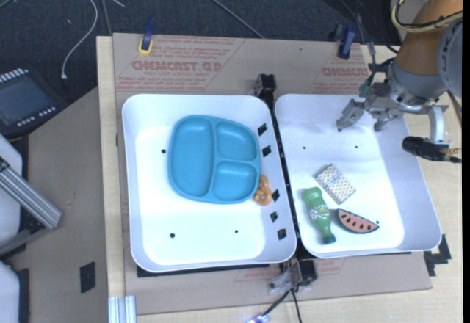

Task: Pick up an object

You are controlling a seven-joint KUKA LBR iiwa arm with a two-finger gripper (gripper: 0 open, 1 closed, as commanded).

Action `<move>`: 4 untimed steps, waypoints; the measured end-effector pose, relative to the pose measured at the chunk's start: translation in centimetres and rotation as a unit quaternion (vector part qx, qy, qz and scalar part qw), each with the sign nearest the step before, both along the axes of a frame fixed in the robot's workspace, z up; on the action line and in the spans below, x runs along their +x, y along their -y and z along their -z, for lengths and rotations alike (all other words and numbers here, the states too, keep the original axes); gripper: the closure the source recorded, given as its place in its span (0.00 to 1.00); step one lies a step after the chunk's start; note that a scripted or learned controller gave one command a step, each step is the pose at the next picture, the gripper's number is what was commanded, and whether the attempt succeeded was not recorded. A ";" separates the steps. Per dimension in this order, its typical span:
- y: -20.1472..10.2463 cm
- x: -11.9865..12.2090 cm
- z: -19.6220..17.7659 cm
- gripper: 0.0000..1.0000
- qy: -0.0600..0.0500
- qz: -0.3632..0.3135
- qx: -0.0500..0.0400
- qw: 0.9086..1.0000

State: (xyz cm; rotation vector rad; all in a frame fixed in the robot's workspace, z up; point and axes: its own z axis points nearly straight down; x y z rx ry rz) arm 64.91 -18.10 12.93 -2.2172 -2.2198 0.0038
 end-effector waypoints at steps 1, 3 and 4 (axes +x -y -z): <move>-0.1 0.0 4.6 0.00 0.000 0.000 0.000 1.000; -0.4 1.0 -3.0 1.00 0.006 0.000 -0.001 1.000; -0.4 1.2 -8.6 1.00 0.006 0.000 -0.002 1.000</move>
